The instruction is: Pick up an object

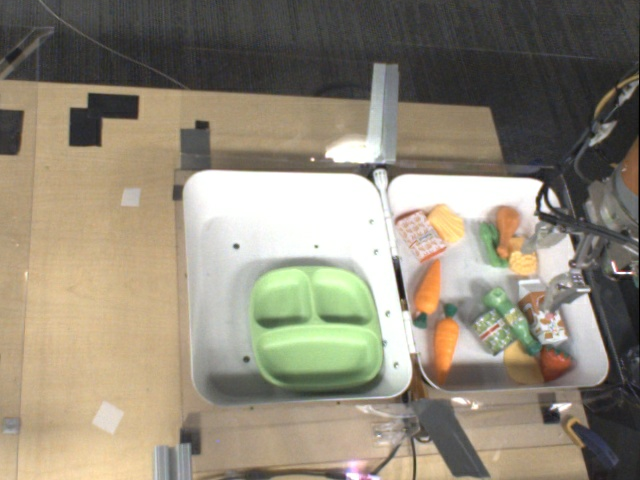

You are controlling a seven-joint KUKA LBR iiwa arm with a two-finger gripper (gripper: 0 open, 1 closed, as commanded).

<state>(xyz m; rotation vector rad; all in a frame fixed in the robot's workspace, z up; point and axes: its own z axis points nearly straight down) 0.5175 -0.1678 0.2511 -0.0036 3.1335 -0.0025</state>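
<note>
The right bin (470,196) holds several toy foods. Two orange carrots (428,288) (445,340) lie near its left wall, with a red-and-white carton (417,233) and a yellow piece (448,224) behind them. A green pepper (489,243) and an orange drumstick (510,223) sit at the back. At the front right are green cartons (493,330), a brown-and-white carton (546,324) and a red strawberry (556,364). My gripper (570,273) hangs over the bin's right side, just above and behind the brown-and-white carton. I see nothing held in it.
The left bin (230,228) holds a green divided plate (315,326) at its front. A metal post (383,118) rises behind the wall between the two bins. Cables hang by the arm (615,208) at the right edge.
</note>
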